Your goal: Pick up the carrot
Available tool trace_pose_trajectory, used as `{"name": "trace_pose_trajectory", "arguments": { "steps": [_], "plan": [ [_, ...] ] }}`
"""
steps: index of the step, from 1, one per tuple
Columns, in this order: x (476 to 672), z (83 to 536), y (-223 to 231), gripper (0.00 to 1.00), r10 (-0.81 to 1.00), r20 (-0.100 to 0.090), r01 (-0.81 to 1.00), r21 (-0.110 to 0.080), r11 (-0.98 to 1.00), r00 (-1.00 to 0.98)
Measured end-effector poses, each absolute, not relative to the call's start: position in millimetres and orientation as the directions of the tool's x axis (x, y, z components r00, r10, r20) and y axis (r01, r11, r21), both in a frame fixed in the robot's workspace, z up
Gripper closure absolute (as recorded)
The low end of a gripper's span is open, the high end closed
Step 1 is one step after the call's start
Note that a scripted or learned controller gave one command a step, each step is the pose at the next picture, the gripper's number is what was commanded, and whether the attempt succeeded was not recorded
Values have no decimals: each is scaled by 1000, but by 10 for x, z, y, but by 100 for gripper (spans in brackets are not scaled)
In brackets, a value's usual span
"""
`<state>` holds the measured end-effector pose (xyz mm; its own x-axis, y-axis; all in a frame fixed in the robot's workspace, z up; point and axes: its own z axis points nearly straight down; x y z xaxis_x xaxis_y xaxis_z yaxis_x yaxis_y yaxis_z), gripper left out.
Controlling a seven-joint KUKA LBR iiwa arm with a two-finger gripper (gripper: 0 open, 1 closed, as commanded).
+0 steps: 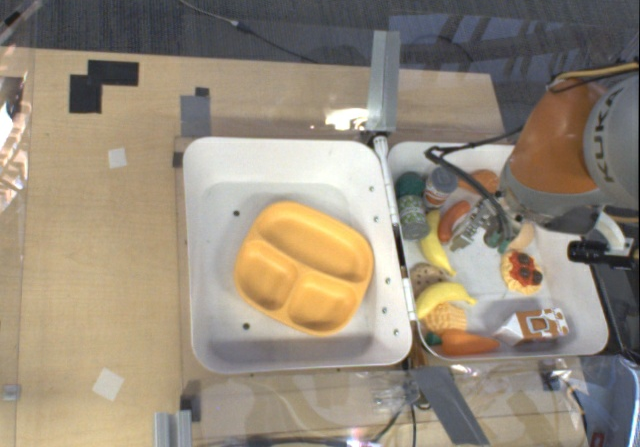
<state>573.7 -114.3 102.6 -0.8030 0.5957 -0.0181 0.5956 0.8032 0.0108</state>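
Observation:
The carrot (468, 342) is orange and lies flat along the front edge of the right bin (590, 330), just below a yellow corn cob (447, 316). My gripper (482, 228) hangs over the middle of that bin, well behind the carrot, above a cluster of toy food. The arm's grey and orange wrist covers the bin's back right part.
The left bin (210, 235) holds a yellow divided plate (303, 266). In the right bin lie a banana (443, 295), a second banana (434, 251), a green can (411, 207), a pizza slice (522, 271) and a small carton (540, 325).

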Motion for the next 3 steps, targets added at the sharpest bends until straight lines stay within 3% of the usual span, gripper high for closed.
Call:
{"name": "trace_pose_trajectory", "arguments": {
  "steps": [1, 2, 3],
  "plan": [
    [5642, 2390, -2113, 100, 564, -23, 564, 4, 826, -825],
    [5116, 1222, -2056, 100, 290, -2, 290, 1, 957, -957],
    [5242, 965, -2052, 100, 560, -23, 560, 9, 828, -828]
  ]
}}
